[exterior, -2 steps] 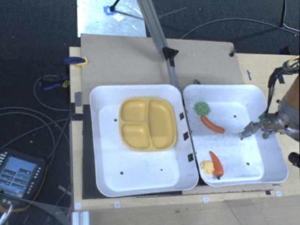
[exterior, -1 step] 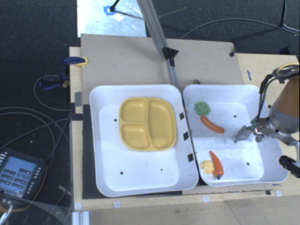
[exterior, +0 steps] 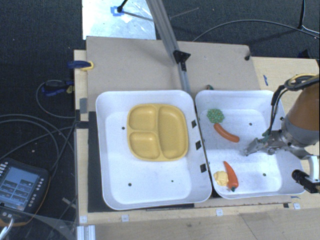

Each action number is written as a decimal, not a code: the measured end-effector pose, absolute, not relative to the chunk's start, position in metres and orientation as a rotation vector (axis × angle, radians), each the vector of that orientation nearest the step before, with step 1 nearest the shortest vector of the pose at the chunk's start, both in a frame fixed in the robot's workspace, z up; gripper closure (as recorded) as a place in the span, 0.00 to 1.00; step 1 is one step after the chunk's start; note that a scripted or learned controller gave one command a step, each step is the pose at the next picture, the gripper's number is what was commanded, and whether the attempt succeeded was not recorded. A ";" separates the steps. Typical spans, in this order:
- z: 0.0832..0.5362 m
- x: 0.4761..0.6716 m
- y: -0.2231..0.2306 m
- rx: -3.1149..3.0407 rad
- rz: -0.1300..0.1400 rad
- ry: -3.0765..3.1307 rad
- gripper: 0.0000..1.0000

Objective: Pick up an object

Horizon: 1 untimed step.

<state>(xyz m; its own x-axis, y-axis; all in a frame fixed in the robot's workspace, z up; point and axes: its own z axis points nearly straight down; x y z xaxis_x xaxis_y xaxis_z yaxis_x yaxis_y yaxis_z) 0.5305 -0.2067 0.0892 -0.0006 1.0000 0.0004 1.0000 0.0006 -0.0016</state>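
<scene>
A pale tan board surface (exterior: 150,64) is seen carrying two shallow white plastic bins, side by side. The left bin (exterior: 150,184) holds a yellow three-compartment plastic plate (exterior: 157,132), lying flat in its upper half. To the right of that plate, in the right bin (exterior: 250,104), a green toy broccoli floret (exterior: 215,115) is placed, with an orange-red toy sausage (exterior: 226,133) just below it. Lower and still right of the plate, a red-orange toy carrot (exterior: 230,175) lies against a small yellow toy piece (exterior: 220,176). The grey metal end effector (exterior: 250,149) is held low over the right bin, further right of the plate than the sausage and apart from every toy; whether it is spread or pressed together cannot be told. A slanted grey metal pole (exterior: 165,24) rises above the plate. A dark carpeted floor (exterior: 35,44) surrounds the surface, with black cables (exterior: 50,119) and a handheld control pendant with a screen (exterior: 20,186) left of the plate.
</scene>
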 end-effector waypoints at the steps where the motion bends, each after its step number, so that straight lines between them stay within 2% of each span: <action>1: 0.102 0.532 -0.207 -2.223 -0.003 -2.224 1.00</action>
